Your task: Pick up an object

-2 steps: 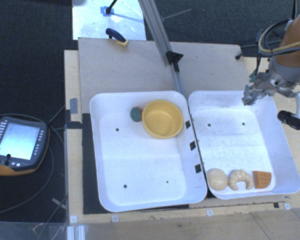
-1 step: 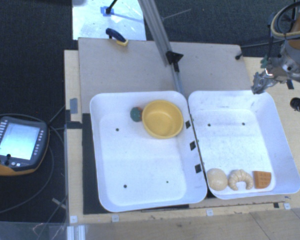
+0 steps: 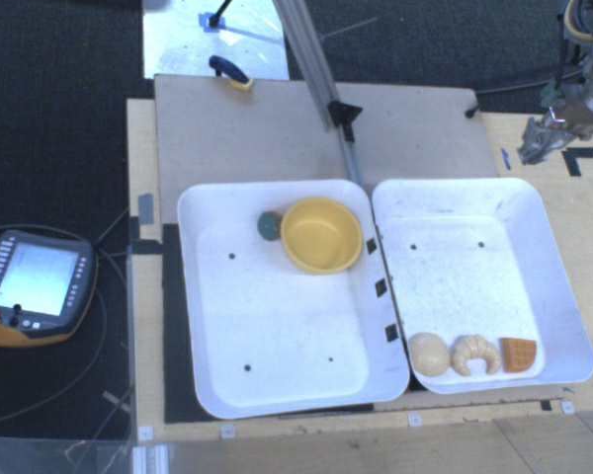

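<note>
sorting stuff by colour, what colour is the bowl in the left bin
Yellow. The bowl shows clearly in the camera view, near the left bin's far edge.

No readable text, labels or numbers; pendant screen (image 3: 35, 279) glows, content too blurred.

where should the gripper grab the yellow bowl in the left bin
Probably the yellow bowl's rim, coming straight down with one finger inside and one outside. It sits upright with its open mouth up, too wide to span whole. Choose the near or left-front rim: the small green object touches its left side, and the bin wall crowds its right.
</note>
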Robot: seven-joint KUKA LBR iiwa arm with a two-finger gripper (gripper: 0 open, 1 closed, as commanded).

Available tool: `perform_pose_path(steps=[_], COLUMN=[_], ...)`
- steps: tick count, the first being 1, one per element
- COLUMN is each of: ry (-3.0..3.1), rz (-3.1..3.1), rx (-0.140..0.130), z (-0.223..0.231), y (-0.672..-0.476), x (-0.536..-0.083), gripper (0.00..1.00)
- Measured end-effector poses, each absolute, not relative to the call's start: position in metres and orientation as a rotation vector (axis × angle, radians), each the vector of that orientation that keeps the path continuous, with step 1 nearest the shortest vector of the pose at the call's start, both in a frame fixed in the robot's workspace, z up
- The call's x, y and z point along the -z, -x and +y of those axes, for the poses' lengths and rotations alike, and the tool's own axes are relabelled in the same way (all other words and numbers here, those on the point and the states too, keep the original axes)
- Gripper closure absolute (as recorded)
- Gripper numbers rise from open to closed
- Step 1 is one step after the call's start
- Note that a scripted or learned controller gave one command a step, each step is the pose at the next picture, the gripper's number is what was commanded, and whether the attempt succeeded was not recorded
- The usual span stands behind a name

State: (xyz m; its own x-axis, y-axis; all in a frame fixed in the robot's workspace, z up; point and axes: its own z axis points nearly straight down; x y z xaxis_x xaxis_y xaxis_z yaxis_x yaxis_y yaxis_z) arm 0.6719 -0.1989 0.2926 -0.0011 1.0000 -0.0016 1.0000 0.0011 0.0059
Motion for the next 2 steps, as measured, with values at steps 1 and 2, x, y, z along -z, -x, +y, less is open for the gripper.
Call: perform_pose_path(steps=[1, 2], ry=[-2.219, -2.217], rz=[2.222, 2.224], rx=[-0.001, -0.002], z=[-0.199, -0.158], y=[-0.672, -0.652], x=[-0.300, -0.300], gripper=[1.00, 1.00])
